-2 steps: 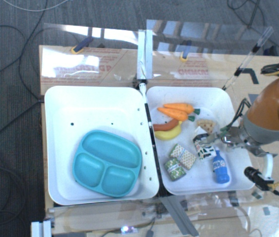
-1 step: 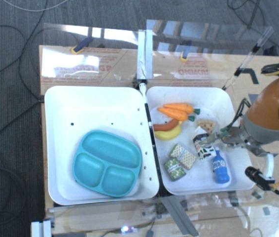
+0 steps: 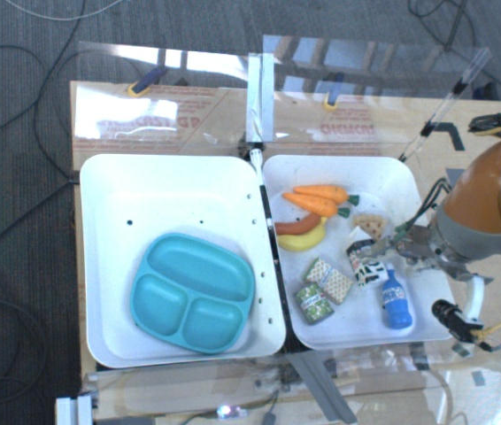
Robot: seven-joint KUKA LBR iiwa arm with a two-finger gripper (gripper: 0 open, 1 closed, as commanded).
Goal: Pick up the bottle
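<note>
1. One blue bottle [image 3: 396, 301] lies in the right bin [image 3: 427, 330], near its front right corner, cap pointing away from the front rim.
2. One teal three-compartment tray [image 3: 194, 291] sits in the left bin [image 3: 109, 193].
3. Two small packets lie left of the bottle: a green one [image 3: 314, 301] and a checked one [image 3: 331, 280].
4. One gripper [image 3: 367, 262] hangs just above the bottle's cap; whether the fingers are parted or closed cannot be told, and nothing shows between them.
5. One cracker-like snack [image 3: 372, 226] lies further back.
6. One banana [image 3: 304, 238] with one sausage [image 3: 297, 227] resting on it.
7. Two carrots [image 3: 319, 198] lie farthest back, side by side.
</note>
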